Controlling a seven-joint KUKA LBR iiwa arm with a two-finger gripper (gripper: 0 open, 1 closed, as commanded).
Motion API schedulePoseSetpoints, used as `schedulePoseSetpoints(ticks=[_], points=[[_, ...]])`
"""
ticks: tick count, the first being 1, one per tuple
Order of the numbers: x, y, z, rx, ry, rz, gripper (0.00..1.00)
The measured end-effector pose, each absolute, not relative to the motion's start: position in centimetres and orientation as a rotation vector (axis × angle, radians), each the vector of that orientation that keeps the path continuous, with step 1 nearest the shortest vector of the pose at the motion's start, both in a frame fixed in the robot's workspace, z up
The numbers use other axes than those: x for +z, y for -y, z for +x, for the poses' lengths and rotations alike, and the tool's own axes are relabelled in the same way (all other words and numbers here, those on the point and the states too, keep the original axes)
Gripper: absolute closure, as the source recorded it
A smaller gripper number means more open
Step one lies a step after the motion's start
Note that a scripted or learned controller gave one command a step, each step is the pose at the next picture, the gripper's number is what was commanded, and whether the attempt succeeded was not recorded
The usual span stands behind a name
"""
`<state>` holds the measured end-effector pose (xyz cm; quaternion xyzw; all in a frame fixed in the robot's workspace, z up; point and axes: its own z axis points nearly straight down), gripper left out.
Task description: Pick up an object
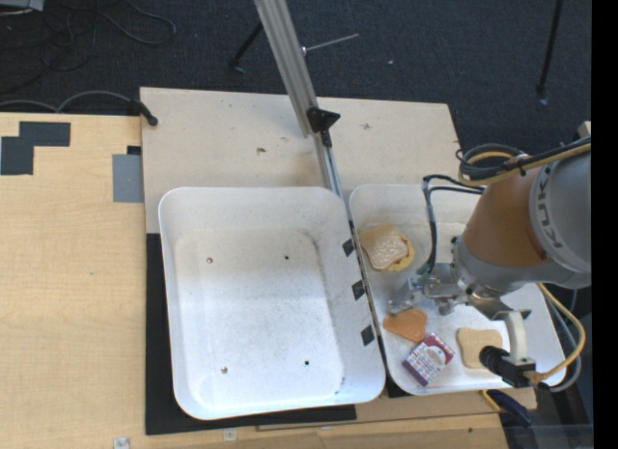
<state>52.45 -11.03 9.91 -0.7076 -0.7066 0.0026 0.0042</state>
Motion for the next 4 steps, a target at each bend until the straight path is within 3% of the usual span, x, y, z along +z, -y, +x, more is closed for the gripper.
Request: schedulePoseSetpoints(ticks=[1, 4], points=[[11.2, 11.3, 52.5, 0.005, 2.209, -2.226, 1.00], [28.6, 11.6, 52.0, -0.003, 2.224, -2.222, 1.00]])
